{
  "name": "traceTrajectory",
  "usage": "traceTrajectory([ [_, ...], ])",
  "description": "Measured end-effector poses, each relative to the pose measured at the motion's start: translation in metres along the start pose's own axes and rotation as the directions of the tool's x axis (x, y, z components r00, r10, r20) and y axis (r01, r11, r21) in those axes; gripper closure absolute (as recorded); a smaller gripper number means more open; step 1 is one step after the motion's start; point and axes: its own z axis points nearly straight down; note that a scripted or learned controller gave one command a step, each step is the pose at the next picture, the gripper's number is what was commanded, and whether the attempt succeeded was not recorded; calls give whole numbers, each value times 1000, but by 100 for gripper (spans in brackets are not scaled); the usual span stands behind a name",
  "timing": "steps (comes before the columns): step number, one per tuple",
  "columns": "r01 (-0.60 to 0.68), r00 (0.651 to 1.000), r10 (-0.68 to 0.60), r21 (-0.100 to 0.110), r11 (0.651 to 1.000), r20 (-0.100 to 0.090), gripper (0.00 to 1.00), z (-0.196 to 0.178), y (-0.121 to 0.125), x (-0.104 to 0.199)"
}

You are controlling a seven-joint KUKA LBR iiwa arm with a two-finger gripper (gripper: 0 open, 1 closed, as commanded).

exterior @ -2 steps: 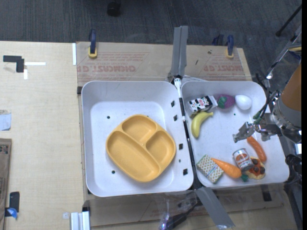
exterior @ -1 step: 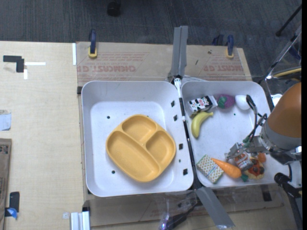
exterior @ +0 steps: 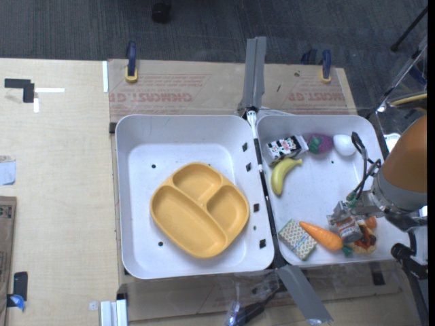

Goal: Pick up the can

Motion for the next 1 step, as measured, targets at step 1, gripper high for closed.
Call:
traceTrajectory([
  [1, 159, 987, -159, -1, 987, 2, 100, -91, 8, 90],
])
